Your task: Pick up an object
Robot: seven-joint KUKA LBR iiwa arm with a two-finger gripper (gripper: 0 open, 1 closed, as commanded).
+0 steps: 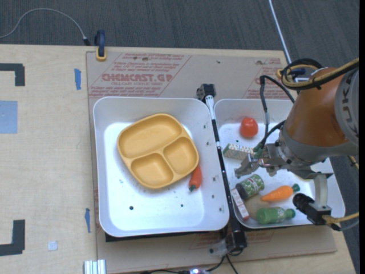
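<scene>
The flat brown cardboard sheet (142,76) under the bins bears red printing; its largest line reads roughly "CHEMCAST GP". The smaller red lines around it are too blurred to read.

A pale wooden bench (45,170) fills the left and lower part of the view, with black corner marks (13,74), a light blue square (8,116) and small strips of blue tape (77,79) stuck on it. On it lies a sheet of brown cardboard (145,76) printed in red, held at its top left corner by a blue and yellow clamp (100,44). Behind the bench runs dark grey carpet (171,13), crossed by a thin white cable (43,16) on the left and a straight white line (276,19) on the right.
</scene>
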